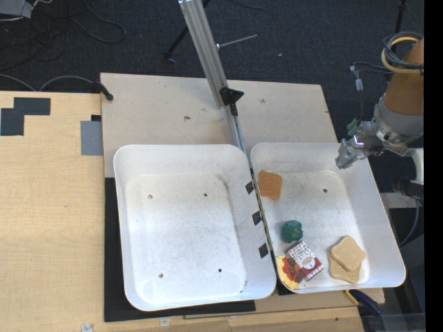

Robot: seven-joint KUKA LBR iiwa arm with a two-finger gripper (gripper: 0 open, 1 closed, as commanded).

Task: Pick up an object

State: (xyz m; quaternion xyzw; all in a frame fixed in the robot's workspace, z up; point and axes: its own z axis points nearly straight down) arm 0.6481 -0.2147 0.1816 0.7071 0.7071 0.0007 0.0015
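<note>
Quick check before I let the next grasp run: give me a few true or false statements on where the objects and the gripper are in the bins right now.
1. The green object lies in the right bin. True.
2. The orange-brown piece sits in the left bin. False: it lies in the right bin, near the divider between the bins.
3. The gripper is over the right bin's far right edge, apart from all objects. True.
4. The red and white packet lies at the right bin's far edge. False: it lies at the near edge, below the green object.
5. The tan bread-shaped piece lies to the right of the packet. True.
</note>
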